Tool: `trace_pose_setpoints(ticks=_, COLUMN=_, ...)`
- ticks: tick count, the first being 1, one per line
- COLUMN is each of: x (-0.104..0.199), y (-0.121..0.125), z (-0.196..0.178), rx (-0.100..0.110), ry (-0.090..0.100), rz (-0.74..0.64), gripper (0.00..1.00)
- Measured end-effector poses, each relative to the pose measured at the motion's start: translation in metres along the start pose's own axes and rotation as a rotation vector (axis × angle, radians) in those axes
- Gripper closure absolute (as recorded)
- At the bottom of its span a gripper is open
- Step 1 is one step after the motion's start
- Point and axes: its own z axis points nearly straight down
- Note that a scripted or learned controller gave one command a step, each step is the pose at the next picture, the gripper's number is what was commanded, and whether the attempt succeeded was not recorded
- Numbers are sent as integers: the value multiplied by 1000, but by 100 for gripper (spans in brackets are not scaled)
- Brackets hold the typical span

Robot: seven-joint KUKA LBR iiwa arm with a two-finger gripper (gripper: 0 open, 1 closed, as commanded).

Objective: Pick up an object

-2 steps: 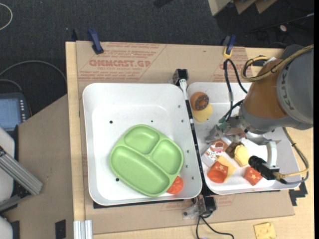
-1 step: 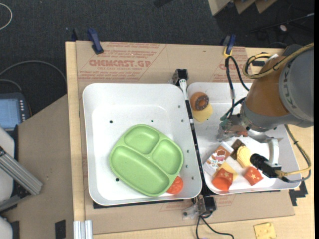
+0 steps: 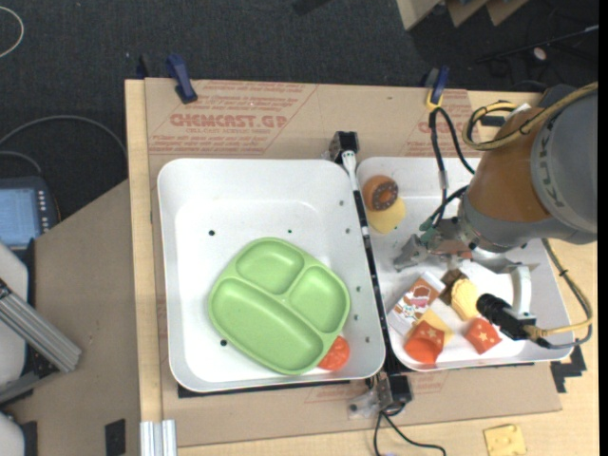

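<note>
My gripper (image 3: 418,253) hangs low over the middle of the right bin (image 3: 418,171), reaching in from the right on the grey and orange arm. Just below it lie a white and red packet (image 3: 415,300), a yellow piece (image 3: 464,298) and a small brown thing (image 3: 451,278). Nearer the front edge sit an orange-red block (image 3: 425,341) and a red block (image 3: 482,333). A round orange and brown toy on a pale yellow base (image 3: 383,202) stands at the bin's back left, apart from the gripper. Nothing shows held in the gripper.
The left bin (image 3: 190,217) holds a green divided plate (image 3: 277,302) with a red-orange piece (image 3: 334,352) at its front right edge. A black divider (image 3: 361,218) runs between the bins. Cables (image 3: 439,150) trail over the right bin's back.
</note>
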Motion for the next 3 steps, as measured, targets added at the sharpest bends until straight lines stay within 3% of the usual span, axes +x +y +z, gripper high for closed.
trace_pose_setpoints(ticks=1, x=-3, y=-30, z=9, rx=1, ry=0, rz=-1, gripper=0)
trace_pose_setpoints(ticks=3, x=1, y=-40, z=11, rx=8, ry=2, rz=-1, gripper=0)
